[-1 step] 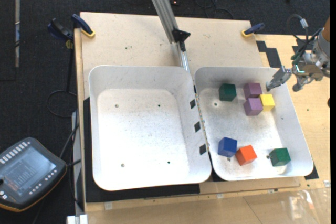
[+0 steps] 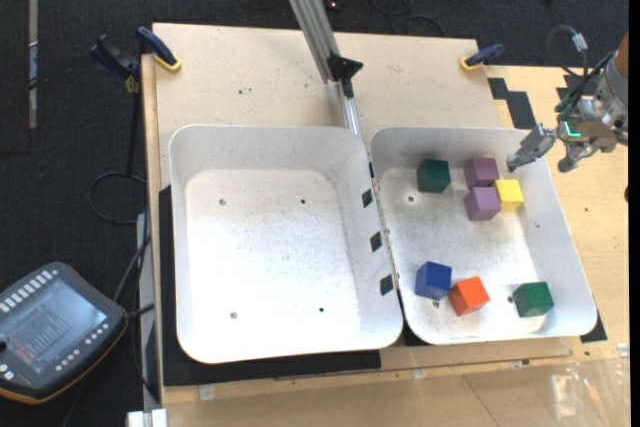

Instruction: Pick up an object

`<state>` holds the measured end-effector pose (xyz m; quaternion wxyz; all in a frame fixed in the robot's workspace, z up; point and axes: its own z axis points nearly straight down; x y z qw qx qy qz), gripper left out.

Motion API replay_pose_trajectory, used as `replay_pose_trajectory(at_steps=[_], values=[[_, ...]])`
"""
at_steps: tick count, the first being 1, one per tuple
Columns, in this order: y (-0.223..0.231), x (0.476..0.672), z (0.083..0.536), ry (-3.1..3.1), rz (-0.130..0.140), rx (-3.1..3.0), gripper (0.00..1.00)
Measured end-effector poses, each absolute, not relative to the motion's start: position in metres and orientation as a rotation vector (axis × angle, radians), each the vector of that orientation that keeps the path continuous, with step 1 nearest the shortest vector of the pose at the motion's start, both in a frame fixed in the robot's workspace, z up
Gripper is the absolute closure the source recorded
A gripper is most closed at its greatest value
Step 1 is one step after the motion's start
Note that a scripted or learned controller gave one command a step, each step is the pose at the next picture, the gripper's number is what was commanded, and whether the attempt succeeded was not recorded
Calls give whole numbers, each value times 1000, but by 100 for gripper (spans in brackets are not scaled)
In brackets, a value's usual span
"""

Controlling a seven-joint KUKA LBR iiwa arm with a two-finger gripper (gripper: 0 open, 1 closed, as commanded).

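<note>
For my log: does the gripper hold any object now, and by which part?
Nothing is held: the two-finger gripper hovers open at the right white bin's upper right rim, apart from the cubes.

My arm (image 2: pixel 612 100) comes in at the frame's right edge, mostly cropped. I see grey metal housing near the wrist and a sliver of orange at the very edge above it. A small teal-green light glows on the wrist block. A thin grey cable loops up off the top, ending in a small connector. The pincer (image 2: pixel 545 152) is dark grey to black, slim fingers, with pale metallic links behind them. I can't read any screws or markings, too small.
</note>
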<state>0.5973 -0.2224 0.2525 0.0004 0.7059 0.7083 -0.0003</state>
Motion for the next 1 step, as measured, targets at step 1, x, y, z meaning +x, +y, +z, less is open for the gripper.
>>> replay_pose_trajectory(at_steps=[1], values=[[-223, 596, 188, 2225, -5, 2225, 0]])
